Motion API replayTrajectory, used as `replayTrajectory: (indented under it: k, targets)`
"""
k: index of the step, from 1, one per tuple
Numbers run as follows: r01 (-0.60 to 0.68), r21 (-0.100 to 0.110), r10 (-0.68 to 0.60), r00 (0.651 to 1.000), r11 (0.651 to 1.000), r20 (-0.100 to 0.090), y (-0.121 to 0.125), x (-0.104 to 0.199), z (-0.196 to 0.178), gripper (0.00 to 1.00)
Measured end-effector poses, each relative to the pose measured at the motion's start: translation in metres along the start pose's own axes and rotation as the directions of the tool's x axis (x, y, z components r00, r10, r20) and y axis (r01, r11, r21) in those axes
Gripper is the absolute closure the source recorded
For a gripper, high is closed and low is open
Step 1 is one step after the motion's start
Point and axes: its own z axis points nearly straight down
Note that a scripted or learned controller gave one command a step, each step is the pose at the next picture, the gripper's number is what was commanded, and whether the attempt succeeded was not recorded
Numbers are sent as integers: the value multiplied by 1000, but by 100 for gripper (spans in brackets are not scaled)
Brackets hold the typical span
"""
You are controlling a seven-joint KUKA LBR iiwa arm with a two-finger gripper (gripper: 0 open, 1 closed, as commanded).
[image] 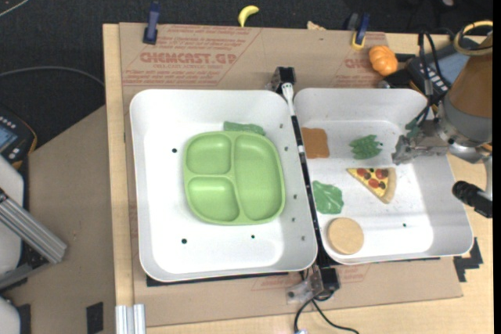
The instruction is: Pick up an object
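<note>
Just beside jaws (403, 150), pizza slice (374, 181), green leaf (365, 145), right bin (438, 235)

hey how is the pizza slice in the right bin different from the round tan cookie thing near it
The pizza slice is a triangle, yellow with red spots; the round cookie is a plain tan disc. The slice lies mid-bin, close to the gripper; the cookie sits by the near-left corner of the right bin. Both lie flat in that bin, apart from each other.

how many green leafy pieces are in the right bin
2. One leafy piece lies near the bin's middle, above the pizza slice; the other lies by the left wall, above the round cookie. The arm may hide more.
</note>
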Motion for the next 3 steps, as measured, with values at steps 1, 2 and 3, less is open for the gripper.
replayTrajectory:
  k: [1,2,3]
  targets:
    - [0,-3,0,1000,1000,1,1,0,-10,100]
    - [6,20,-6,1000,1000,-11,-14,79,-19,100]
    - [5,20,-4,1000,1000,-10,-55,142,-67,100]
